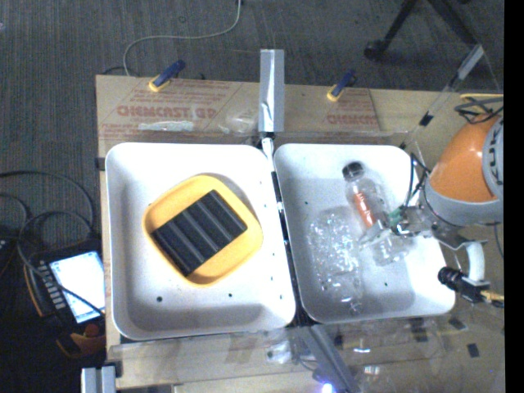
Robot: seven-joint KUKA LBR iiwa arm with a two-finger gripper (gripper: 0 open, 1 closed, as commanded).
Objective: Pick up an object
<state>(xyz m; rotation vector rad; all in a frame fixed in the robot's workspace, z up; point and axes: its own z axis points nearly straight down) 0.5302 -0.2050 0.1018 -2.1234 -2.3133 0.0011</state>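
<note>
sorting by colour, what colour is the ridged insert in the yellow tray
Black, with raised ridges. The ridged insert sits in the yellow tray, clearest in the camera view.

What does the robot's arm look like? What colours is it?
The arm is rounded and chunky, with a bright orange band and a pale grey section beneath it. Thin dark cables run beside it towards the gripper, a small part with a bit of green on it. A white curved piece and a small black fitting sit below the arm.

place: robotics lab | evidence: clamped bench (164, 109), two white bins (123, 219), floor cables (49, 187), office-chair base (417, 15)
</note>
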